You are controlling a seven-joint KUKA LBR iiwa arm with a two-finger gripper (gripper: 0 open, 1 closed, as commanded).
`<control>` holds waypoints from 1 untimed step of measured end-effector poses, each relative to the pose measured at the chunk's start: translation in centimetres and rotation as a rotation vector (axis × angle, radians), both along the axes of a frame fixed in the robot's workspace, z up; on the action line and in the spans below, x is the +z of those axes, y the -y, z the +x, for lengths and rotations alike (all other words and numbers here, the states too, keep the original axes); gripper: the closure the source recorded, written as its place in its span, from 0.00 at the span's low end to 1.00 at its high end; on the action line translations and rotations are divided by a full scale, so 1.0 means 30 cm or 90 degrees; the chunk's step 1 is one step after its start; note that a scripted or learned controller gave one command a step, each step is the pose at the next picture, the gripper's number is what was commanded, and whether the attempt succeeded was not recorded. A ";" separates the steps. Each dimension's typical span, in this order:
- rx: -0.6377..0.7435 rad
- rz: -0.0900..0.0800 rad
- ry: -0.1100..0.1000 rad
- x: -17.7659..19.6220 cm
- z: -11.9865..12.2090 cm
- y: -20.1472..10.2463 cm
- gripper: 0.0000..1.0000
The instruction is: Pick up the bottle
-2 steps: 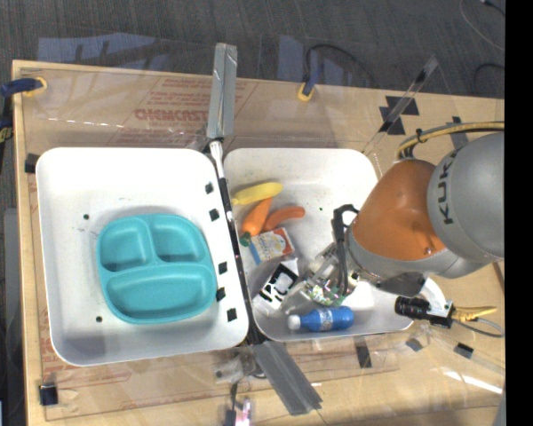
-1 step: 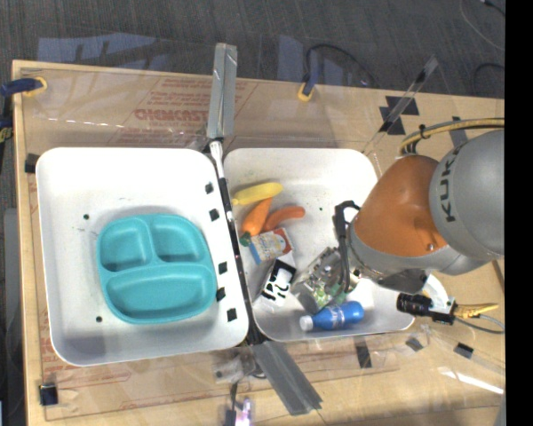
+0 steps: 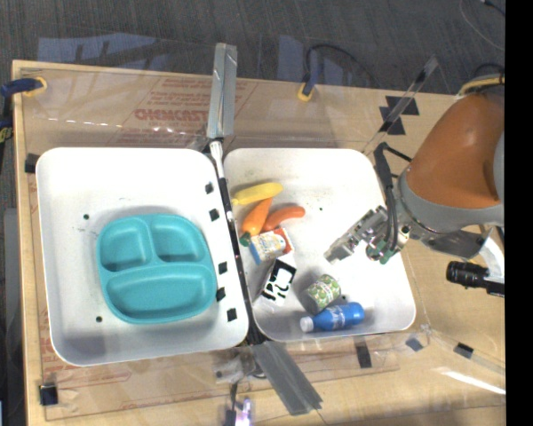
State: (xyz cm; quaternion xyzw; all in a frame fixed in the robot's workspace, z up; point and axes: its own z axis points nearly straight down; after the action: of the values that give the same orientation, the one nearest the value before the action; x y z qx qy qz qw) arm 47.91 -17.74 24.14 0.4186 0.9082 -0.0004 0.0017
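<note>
Red lettering (image 3: 171, 114) is printed on the clear sheet (image 3: 115, 96) covering the worktop (image 3: 338, 105) behind the left bin (image 3: 62, 176). It lies upside down and mirrored to this view, and its letters are too blurred to spell out. The black-and-white card (image 3: 279, 281) in the right bin (image 3: 373, 176) carries bold marks, not legible as characters. The small carton (image 3: 268, 243) and the bottle (image 3: 333, 318) show print too fine to read.

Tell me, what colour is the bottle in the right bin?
Blue with a white cap, as the camera view shows: bottle.
</note>
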 end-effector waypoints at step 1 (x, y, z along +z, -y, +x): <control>0.000 0.000 0.000 -0.001 0.000 0.000 0.00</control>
State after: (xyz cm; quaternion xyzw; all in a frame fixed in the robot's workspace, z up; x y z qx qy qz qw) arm 47.90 -17.75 24.13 0.4187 0.9081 -0.0004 0.0015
